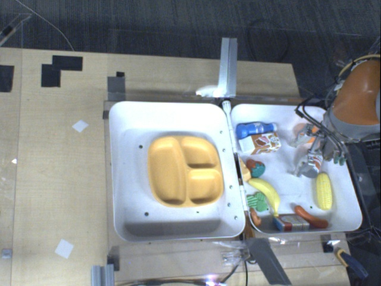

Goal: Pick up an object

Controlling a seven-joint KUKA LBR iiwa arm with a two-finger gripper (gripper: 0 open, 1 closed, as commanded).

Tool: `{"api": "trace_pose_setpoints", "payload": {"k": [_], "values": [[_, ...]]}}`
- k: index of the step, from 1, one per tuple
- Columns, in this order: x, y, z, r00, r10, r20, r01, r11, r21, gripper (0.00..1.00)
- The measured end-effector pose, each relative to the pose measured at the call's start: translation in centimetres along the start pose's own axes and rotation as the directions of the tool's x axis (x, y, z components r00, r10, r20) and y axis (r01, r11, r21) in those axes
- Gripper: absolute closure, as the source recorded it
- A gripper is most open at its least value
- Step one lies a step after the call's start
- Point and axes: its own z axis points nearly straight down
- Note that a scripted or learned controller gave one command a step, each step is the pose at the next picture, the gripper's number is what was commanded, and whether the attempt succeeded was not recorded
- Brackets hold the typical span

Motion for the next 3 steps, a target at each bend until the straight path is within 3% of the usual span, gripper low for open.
{"api": "trace_pose_setpoints", "payload": {"k": [1,2,3], "values": [[6.3,-1.4,-0.2,0.972,0.234,-0.001,-0.234,0.972,0.001,0.00],[10.7,-2.0,-0.3,0.851,0.525,0.000,-0.525,0.851,-0.004,0.00],[4.5,-1.2,-0.1,0.929,0.371,0.001,-0.371,0.929,0.002,0.00]]}}
